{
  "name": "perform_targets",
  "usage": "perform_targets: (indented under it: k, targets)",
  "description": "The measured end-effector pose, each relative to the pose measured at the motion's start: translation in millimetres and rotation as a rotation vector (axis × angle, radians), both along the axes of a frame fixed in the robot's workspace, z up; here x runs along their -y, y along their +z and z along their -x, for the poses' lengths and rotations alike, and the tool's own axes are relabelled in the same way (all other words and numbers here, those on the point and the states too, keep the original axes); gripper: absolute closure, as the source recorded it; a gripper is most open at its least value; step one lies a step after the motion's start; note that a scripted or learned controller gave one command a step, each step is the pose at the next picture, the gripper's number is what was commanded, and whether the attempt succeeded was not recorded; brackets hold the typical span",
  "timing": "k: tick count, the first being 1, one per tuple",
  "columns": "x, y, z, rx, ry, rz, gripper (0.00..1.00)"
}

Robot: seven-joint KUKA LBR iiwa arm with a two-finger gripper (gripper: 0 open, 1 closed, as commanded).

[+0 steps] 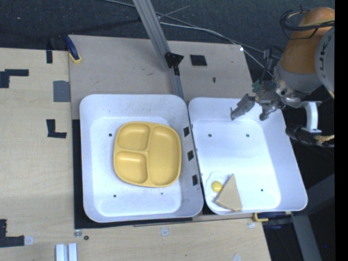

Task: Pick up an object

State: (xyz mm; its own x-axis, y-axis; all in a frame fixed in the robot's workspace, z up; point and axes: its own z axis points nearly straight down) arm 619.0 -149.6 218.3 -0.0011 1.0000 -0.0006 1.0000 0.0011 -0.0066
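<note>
Tan wedge (230, 194) is lying at the near edge of the right bin (272, 145), a small yellow ball (216, 186) touching its left side. Left of that bin, a yellow divided plate (147, 154) is sitting in the left bin (92, 145). At the right bin's far edge, the gripper (250, 110) is being held with fingers apart, nothing between them. Wedge is judged the likely target: fingers should be lowered straddling it, clear of ball and bin wall.

No text, label, brand or number is readable anywhere: not on the bench, the two white bins, the arm or the things lying in them.
</note>
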Motion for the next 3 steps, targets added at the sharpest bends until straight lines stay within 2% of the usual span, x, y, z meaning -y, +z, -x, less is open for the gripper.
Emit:
perform_targets:
  k: [2,3]
  targets:
    - [2.3,-125.9,-2.2,0.002,0.002,0.0,0.0]
    - [1.6,-112.8,-2.8,0.004,0.002,0.0,1.0]
